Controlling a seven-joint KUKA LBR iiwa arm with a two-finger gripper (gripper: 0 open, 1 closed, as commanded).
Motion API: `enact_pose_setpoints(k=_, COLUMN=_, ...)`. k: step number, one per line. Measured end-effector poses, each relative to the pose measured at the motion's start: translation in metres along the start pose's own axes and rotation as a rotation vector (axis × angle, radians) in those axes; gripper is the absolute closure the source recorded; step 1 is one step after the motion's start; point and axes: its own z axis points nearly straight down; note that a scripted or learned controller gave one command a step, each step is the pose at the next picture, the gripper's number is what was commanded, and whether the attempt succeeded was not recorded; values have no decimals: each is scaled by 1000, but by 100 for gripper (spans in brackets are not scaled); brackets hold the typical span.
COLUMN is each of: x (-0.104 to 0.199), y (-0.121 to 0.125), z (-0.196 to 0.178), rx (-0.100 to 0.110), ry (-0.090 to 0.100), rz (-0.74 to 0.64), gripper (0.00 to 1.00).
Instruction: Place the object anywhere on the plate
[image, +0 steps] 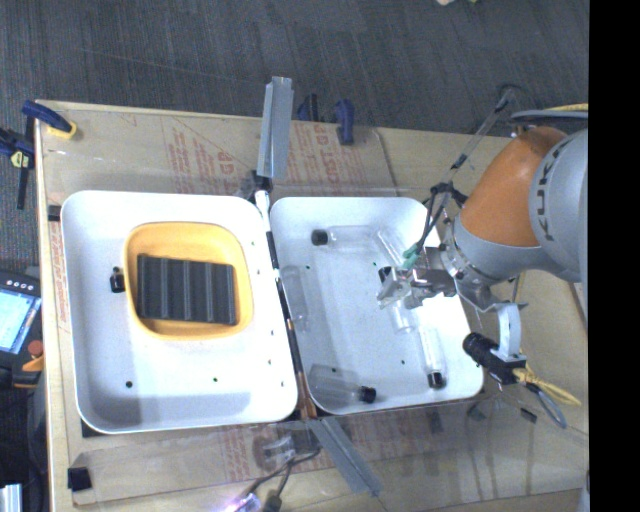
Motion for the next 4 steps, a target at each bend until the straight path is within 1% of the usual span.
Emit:
enact_pose_setpoints(k=1, x=73, y=13, z=-19, rx=-1, ry=-1, rz=-74, gripper=100)
enact_pose_setpoints(k=2, x=113, y=60, z=3, rx=-1, ry=-2, rz=-306, gripper=100)
enact_pose_setpoints(k=3, x=199, y=76, z=11, rx=-2, ry=-3, rz=-581, gripper=100)
enact_pose_setpoints(k=4, x=199, y=76, z=11, rx=-3, ry=-3, rz=-581, gripper=0)
